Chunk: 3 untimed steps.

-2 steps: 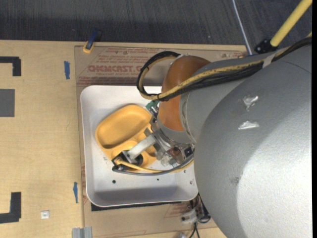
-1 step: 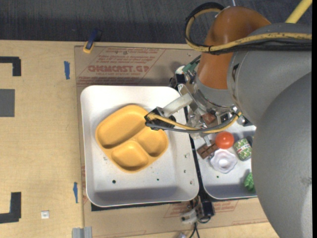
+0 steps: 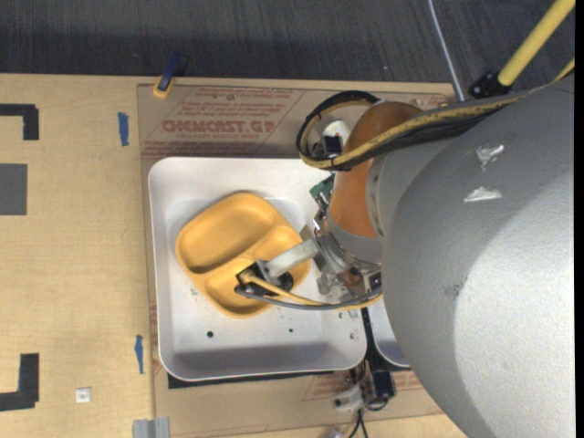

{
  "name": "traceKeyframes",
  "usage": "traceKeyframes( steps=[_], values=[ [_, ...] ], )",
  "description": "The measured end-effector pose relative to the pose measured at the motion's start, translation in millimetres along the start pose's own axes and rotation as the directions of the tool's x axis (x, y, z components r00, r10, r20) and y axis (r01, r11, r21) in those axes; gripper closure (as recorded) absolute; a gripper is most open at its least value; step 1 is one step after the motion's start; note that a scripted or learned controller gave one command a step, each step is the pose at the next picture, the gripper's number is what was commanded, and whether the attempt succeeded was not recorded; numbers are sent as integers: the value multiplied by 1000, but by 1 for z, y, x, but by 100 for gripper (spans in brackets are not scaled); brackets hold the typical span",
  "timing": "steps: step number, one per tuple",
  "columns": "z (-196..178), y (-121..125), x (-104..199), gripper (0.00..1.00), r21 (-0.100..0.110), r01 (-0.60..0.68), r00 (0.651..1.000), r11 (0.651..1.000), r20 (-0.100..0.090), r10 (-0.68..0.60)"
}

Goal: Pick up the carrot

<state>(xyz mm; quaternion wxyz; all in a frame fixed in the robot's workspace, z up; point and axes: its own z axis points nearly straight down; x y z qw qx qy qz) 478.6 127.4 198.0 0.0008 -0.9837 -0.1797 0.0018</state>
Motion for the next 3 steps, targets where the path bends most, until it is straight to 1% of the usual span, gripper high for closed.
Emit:
traceKeyframes(
  steps=[1, 2, 3],
  values=[
    [2, 0, 43, 100, -2, 30, 1000, 1000, -3, -30],
    [-65, 30, 86, 100, -2, 74, 997, 997, -3, -74],
    [-35, 62, 58, 100, 1, 183, 983, 983, 1, -183]
  ],
)
